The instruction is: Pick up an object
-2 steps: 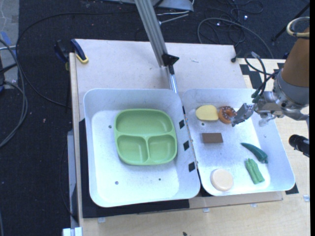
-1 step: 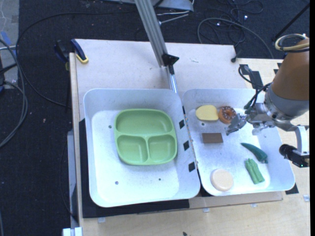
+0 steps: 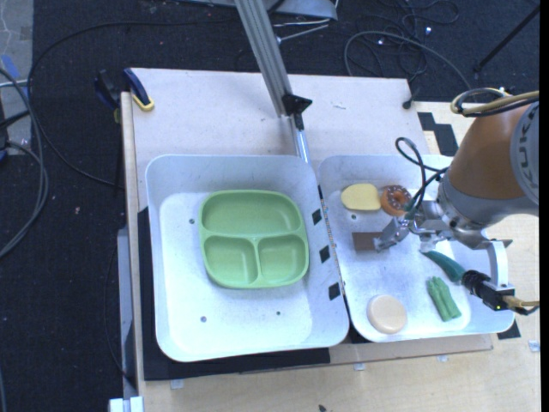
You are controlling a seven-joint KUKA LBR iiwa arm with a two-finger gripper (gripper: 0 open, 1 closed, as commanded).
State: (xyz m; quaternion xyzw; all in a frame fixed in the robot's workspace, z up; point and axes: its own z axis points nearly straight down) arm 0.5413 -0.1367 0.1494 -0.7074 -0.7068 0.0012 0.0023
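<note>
I see a pale bench [image 3: 214, 110] on a dark floor [image 3: 60, 230]. Black cables [image 3: 377, 45] curl on the floor behind it. A silver pole [image 3: 262, 41] leans over the bench. A blue and yellow clamp [image 3: 137, 91] sits at its back left corner.

My arm [image 3: 497, 157] runs off the right edge. It hides part of the right bin [image 3: 343, 269], and my claw [image 3: 393, 233] is too blurry to read.
</note>
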